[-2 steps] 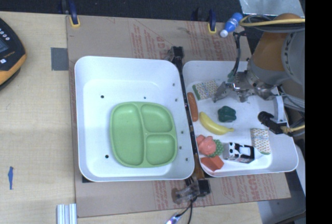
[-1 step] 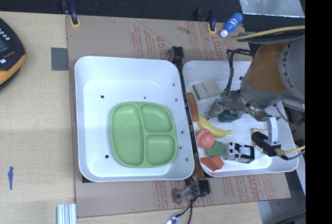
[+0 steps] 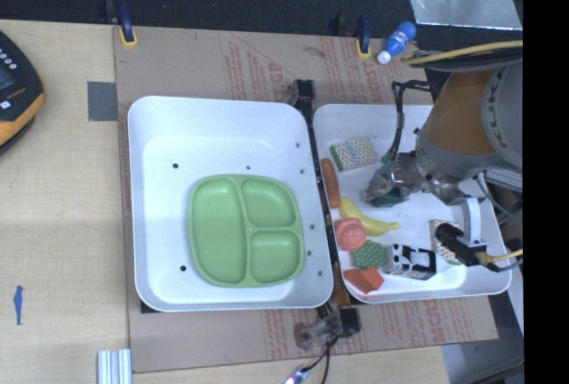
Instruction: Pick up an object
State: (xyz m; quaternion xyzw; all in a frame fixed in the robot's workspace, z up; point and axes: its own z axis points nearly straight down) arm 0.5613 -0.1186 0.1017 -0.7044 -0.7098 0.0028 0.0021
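My gripper [image 3: 385, 187] hangs low over the right bin [image 3: 480, 284], near its middle. Just below and left of it lies a yellow banana [image 3: 368, 219]. A pink-red round toy [image 3: 350, 234] rests against the banana's lower left side. Behind the gripper, to the left, lies a checkered green-and-white pad [image 3: 353, 153]. A brown sausage-shaped piece [image 3: 330, 181] lies along the bin's left wall. At the front sit a green knobbly piece [image 3: 369, 255], a red-orange piece [image 3: 365, 279] and a black-and-white object [image 3: 412, 261]. Nothing shows between the gripper's tips.
The left bin [image 3: 160, 151] holds a green divided plate [image 3: 245, 229]. A blue-capped bottle [image 3: 395, 44] lies behind the right bin. The arm's orange band [image 3: 458, 111] covers the right bin's far right corner. A yellow-and-black device [image 3: 13, 98] sits at the bench's left edge.
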